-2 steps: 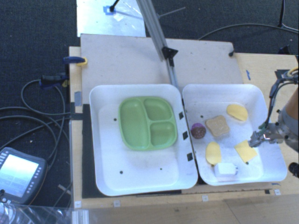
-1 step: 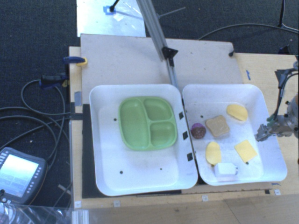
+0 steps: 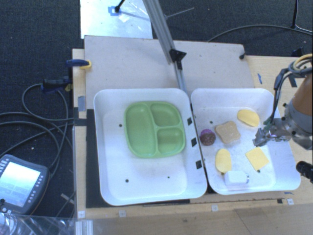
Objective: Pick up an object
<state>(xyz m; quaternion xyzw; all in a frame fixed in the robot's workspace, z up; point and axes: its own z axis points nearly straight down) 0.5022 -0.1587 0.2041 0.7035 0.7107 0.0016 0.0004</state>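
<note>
The right bin point(image 3: 274, 102) holds several small food items: a tan toast slice point(image 3: 228, 131), a yellow oval piece point(image 3: 248, 117), a dark purple round piece point(image 3: 208, 137), a yellow oval point(image 3: 223, 160), a flat yellow square point(image 3: 257, 158) and a white block point(image 3: 236, 177). My gripper point(image 3: 262, 138) hangs at the right side of this bin, just above the yellow square and to the right of the toast. Nothing shows between its tips. Whether the tips are apart is too small to tell.
A green three-compartment tray point(image 3: 154, 129) lies in the left bin point(image 3: 110, 170). A grey camera pole point(image 3: 161, 23) slants across the board behind the bins. Cables and a teach pendant point(image 3: 19, 182) lie on the floor at the left.
</note>
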